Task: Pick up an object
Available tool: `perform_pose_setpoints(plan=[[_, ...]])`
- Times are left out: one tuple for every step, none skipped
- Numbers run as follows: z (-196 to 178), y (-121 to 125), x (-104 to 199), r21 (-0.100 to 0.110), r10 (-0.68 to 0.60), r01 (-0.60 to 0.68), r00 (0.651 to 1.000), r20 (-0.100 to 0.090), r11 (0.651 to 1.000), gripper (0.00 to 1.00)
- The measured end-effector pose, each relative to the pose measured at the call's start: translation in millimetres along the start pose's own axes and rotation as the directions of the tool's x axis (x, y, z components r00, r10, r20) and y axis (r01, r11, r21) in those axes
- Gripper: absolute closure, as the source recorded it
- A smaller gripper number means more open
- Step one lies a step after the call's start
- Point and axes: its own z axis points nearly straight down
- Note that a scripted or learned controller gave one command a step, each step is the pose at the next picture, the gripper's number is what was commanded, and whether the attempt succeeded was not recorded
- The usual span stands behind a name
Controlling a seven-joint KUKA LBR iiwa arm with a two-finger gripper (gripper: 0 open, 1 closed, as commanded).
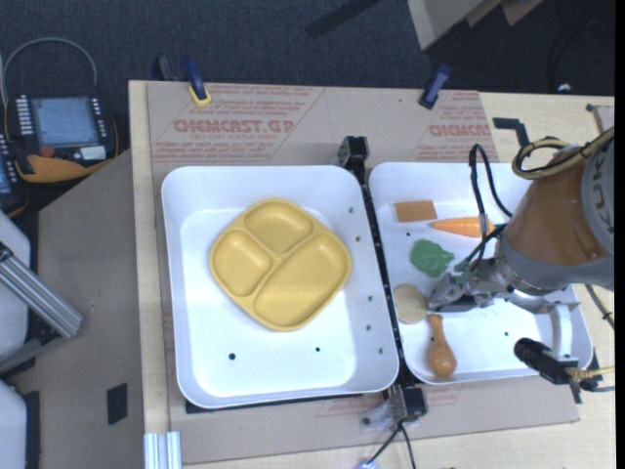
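left bin (195, 360): shallow white plastic tray, carrying a yellow three-compartment divided plate (280, 262) lying flat near its middle, corners turned at a slant to the bin walls.

right bin (410, 364): matching white tray, touching the left one along the centre seam; holding all the small pick candidates.

candidates: flat tan rectangular cracker-like piece (415, 211) lying at the far left; orange toy carrot (459, 227) lying just right of it, pointing left; green leafy toy vegetable (431, 258) sitting below those; pale cream round piece (410, 304) resting against the left wall; brown drumstick-shaped toy (439, 348) lying near the front, thick end nearest.

arm: reaching in from the right, orange band hanging over the right half of that bin, hiding part of the floor.

gripper (447, 293): dipping low between the green piece and the cream piece, close to both.

fingers: cannot tell whether spread or clenched; nothing visibly sitting between them.

likely target: cream or green piece, judging by position alone.

risk: neighbours crowding, wall limiting approach on the left.

progress: looking like no pick yet.
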Motion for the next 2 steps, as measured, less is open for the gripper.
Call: perform_pose_setpoints(plan=[[-43,3,4,-0.005,-0.002,0.002,1.000,0.002,1.000,1.00],[-86,4,4,-0.006,-0.002,0.002,1.000,0.003,1.000,1.00]])
